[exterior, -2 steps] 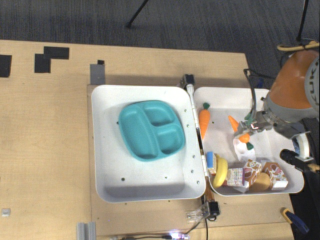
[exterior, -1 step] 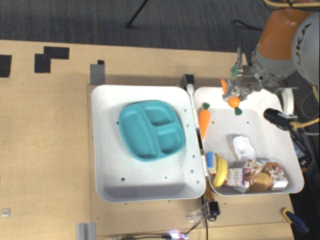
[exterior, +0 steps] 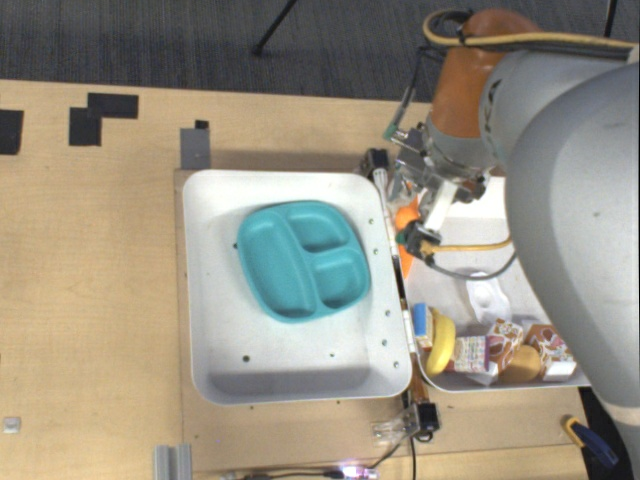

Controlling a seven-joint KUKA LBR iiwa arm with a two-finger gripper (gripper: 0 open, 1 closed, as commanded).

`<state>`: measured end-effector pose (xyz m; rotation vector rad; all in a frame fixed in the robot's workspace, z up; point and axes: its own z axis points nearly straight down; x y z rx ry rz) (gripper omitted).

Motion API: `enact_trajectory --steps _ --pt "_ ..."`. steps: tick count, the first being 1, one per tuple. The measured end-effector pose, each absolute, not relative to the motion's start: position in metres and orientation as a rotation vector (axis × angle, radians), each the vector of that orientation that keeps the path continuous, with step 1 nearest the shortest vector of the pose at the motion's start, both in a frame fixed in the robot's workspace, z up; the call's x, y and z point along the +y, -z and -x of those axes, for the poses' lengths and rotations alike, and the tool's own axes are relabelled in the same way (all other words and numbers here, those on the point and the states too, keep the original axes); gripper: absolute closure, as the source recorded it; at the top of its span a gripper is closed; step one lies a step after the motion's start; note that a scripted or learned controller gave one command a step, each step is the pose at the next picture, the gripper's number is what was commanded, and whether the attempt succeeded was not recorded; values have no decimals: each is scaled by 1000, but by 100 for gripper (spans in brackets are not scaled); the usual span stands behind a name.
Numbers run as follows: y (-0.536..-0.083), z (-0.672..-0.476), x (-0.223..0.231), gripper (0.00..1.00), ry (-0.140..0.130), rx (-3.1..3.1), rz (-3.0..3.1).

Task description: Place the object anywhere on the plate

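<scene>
A teal divided plate (exterior: 300,260) lies in the middle of the left white bin (exterior: 212,298), with nothing on it. My gripper (exterior: 413,211) hangs low over the far left corner of the right bin (exterior: 480,232), close to the wall between the two bins. An orange object (exterior: 404,220) shows right at the gripper's tip, and more orange (exterior: 405,264) continues just below it along the bin's left wall. The wrist hides how the gripper meets it, and whether the orange thing is held is unclear.
At the near end of the right bin lie a yellow banana (exterior: 440,344), a small blue item (exterior: 421,320), a white crumpled piece (exterior: 490,294) and snack packets (exterior: 508,348). The big grey arm (exterior: 580,218) covers that bin's right side.
</scene>
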<state>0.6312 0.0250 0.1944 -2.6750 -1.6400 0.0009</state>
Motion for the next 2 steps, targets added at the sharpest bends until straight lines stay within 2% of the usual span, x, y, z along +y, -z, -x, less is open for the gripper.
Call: enact_trajectory --steps 1,2 --pt "-220 -628 99 100 5 -1453 2782" --pt "-220 -628 96 0 1 -1453 2785"
